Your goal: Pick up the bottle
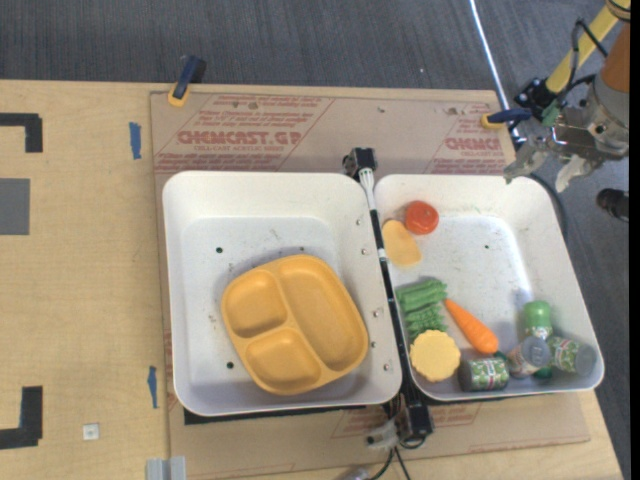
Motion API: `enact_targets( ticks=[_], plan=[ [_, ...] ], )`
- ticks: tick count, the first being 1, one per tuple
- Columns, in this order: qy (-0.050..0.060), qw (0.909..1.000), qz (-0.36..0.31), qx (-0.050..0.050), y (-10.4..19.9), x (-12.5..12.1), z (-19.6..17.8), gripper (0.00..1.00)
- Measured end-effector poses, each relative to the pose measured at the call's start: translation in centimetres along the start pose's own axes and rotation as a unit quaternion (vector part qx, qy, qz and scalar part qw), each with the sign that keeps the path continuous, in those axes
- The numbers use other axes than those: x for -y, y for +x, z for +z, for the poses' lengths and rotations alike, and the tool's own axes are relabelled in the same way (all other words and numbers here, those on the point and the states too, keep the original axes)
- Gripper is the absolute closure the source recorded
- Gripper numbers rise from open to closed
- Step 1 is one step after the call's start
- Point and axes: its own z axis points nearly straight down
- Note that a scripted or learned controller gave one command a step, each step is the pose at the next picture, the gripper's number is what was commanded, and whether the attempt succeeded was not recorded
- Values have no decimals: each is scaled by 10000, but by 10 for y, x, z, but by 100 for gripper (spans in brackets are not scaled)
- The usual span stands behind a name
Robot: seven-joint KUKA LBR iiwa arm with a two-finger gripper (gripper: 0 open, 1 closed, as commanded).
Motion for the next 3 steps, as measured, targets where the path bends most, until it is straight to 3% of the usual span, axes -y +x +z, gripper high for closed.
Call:
enact_targets(
  ticks=[1, 2, 3],
  plan=[
    [25, 10000, -33, -11, 59, 22, 66, 0],
    [27, 9999, -120, -11, 96, 65, 85, 0],
    [38, 9944, 1056, -11, 80, 117, 108, 0]
  ],
)
